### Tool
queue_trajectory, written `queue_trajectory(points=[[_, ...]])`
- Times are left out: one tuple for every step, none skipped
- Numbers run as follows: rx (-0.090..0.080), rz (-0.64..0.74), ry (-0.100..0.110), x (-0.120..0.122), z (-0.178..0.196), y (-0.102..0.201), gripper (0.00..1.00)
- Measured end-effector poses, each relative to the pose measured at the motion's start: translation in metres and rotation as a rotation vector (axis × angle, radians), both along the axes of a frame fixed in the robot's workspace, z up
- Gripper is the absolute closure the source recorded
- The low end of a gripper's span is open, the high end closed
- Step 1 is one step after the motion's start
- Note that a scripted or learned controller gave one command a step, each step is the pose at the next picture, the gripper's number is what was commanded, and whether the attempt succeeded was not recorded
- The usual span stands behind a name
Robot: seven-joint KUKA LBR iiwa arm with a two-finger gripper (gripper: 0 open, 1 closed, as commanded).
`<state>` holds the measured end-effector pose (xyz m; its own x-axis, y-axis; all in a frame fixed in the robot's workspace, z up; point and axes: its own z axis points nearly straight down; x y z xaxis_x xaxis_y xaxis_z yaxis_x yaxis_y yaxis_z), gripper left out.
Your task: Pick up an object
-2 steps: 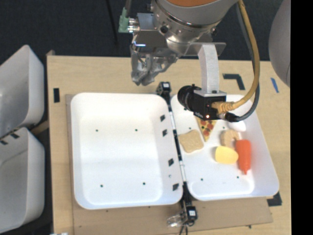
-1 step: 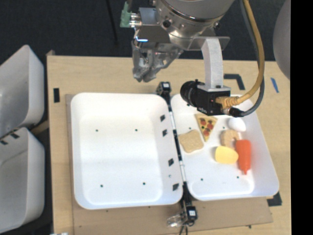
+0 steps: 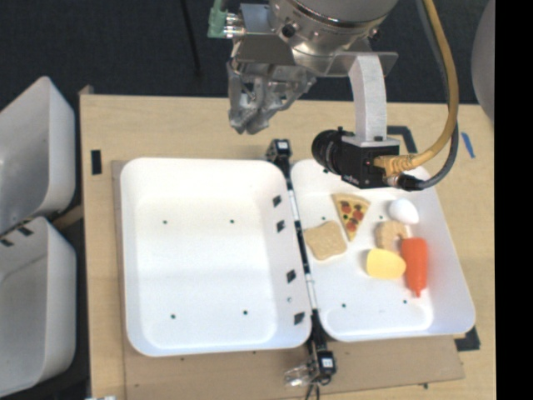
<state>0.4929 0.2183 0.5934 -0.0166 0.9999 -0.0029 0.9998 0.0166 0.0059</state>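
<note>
Gripper [image 3: 254,111]: we cannot tell its state. We note the orange plastic carrot [image 3: 415,265] lies lengthwise, tip toward the right white bin's [image 3: 366,319] near edge.

Single arm [image 3: 333,7], entering at top of view: grey, with an orange band at the upper edge. Wrist section broad, round and metallic, hanging above the far side of the bench. Gripper [image 3: 254,111] mounted beneath the wrist, pointing down and slightly left, blurred; state of closure not discernible. Black camera-like unit [image 3: 354,157] on a white bracket, hanging lower right of the wrist. Tan cable [image 3: 445,82] looping down the right side.
</note>
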Motion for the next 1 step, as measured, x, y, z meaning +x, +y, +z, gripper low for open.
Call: queue_trajectory(points=[[0.0, 0.003, -0.002, 0.0005, 0.0106, -0.0005, 1.0]])
